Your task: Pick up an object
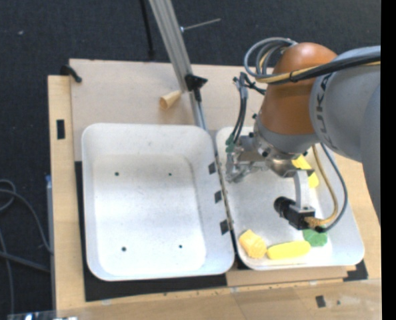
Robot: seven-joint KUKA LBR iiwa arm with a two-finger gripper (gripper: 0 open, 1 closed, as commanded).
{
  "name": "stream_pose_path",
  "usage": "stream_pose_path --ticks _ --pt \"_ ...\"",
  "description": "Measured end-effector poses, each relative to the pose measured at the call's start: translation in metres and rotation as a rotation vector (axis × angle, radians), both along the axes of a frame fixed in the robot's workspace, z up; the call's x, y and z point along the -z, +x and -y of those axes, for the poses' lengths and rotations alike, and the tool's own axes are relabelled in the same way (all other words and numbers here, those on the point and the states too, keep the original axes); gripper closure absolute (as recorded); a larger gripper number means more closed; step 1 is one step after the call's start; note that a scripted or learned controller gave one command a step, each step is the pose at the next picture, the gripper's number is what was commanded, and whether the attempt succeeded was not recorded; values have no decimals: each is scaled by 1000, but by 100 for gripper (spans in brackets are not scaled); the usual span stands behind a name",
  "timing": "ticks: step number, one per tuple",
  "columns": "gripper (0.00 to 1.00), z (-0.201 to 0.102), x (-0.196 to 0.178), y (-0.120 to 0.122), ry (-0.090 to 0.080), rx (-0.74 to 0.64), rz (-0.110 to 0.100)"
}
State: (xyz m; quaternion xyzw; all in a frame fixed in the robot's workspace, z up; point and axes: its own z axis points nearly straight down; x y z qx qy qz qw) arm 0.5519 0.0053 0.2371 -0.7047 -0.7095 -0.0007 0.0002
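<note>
The hand (238,169) hangs low over the right bin (265,205) near its left wall; whether it's clenched or released, can't tell. Near the bin's front edge lie a yellow block (253,244) and yellow oblong piece (289,250), green piece (315,237) beside them.

Two shallow bins sit side by side on a worktop (131,99), their inner walls touching. In the right bin (348,245), along its near edge, a small block (253,244) lies to the left, with a long bar-shaped piece (288,250) just to its right and a small round piece (315,239) further right. The arm (318,105) hangs over the far part of this bin. Behind the left bin (151,199), a small wooden peg (171,99) lies on the worktop beside a slanted metal post (171,39).
</note>
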Motion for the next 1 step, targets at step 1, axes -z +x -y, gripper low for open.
stream_pose_path --ticks 1 --pt "100 -52 -11 3 1 -1 1"
